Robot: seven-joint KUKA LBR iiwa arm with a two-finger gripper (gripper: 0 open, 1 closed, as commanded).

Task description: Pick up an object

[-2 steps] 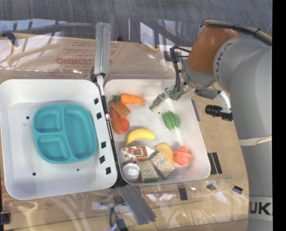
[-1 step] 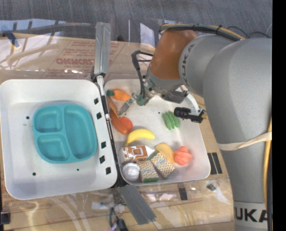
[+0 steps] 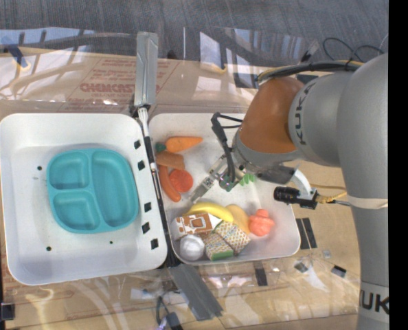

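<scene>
Hung low over the middle of the right bin (image 3: 286, 243) — pincer (image 3: 216, 179), its thin fingers slightly parted and nothing between them. Lay just below its tips: a yellow banana (image 3: 214, 212), curved, resting against a small printed carton (image 3: 196, 223). Probably light hollow plastic, stiff and smooth, so apt to slide or roll out of a pinch. Best taken across the narrower middle of the curve — not near the tapering ends.

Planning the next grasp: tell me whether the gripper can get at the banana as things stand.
Probably yes. The gripper hangs just above the banana, whose top lies uncovered, though the patterned boxes crowd its lower side.
</scene>
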